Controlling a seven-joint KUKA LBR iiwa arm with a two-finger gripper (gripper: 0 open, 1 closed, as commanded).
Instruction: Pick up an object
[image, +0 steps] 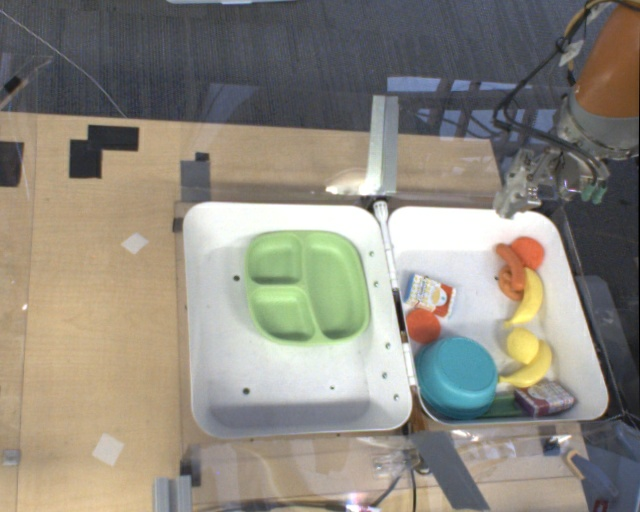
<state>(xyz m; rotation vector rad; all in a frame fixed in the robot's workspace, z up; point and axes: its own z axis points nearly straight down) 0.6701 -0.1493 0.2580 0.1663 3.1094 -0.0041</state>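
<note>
Orange carrot (512, 270) sitting just below the end effector (520, 192) in the right bin (470, 225), long axis pointing away from it, can't tell the end effector's opening, nothing held.

I saw a yellow banana (529, 298), an orange carrot (512, 270) touching it, and a teal bowl (457, 376) lying in the right bin (470, 225).
</note>
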